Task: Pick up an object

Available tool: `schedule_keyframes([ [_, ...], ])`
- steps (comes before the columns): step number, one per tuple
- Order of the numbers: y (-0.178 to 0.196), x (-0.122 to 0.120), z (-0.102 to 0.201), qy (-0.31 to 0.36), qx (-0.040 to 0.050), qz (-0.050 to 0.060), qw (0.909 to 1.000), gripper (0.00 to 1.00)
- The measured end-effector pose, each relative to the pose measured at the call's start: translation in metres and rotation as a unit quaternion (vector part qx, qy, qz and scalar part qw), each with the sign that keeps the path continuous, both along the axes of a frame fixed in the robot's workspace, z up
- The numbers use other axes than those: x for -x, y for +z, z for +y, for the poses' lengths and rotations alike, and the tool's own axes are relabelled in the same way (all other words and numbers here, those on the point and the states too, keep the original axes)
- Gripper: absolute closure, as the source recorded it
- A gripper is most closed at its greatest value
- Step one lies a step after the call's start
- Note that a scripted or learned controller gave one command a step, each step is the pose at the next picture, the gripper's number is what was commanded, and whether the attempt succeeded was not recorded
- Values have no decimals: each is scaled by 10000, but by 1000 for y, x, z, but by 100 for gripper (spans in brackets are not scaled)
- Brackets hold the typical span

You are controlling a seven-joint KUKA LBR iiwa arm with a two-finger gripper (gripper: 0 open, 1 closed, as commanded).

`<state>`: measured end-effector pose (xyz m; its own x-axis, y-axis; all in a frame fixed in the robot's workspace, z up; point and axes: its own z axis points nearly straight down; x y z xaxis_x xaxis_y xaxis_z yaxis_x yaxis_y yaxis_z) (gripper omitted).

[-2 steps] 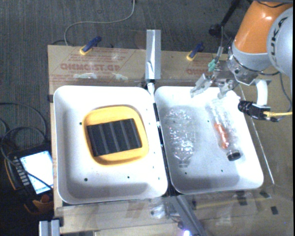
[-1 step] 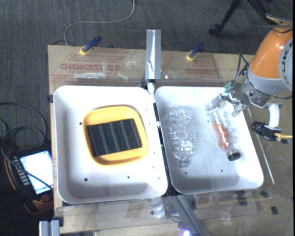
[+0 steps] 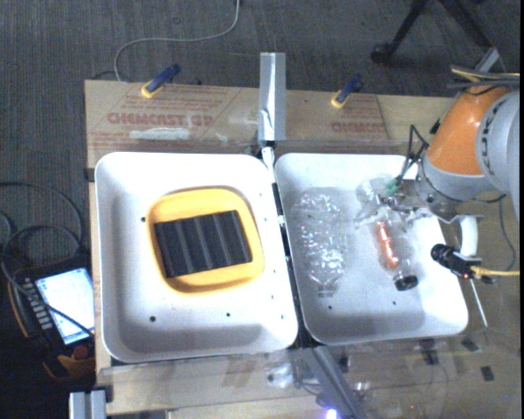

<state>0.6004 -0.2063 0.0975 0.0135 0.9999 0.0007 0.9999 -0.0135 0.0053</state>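
Reaching arm (image 3: 480, 142), pincer (image 3: 400, 201) over right bin (image 3: 437, 312)

Arm (image 3: 480, 138): cut off by the right edge; only the orange band and part of the grey wrist are in frame.

Pincer (image 3: 400, 201): sits over the upper end of the small bottle (image 3: 391, 250), merged with glare and clear plastic; finger position unreadable, contact with the bottle unreadable.

Small bottle: upper end hidden under the pincer.

Clear bottle (image 3: 323, 238): outline dissolves against the white right bin (image 3: 437, 317); cap end indistinct.

Worktop (image 3: 179, 116): red lettering partly legible, otherwise blurred.

Stand (image 3: 419, 11): cropped by the top edge.

Tablet (image 3: 61, 302): screen content too small to read.
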Motion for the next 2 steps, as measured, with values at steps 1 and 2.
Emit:
schedule_keyframes([
  [1, 10, -1, 2, 9, -12, -4, 10000, 100],
  [2, 90, -26, 67, 508, -1, 26, 9987, 100],
])
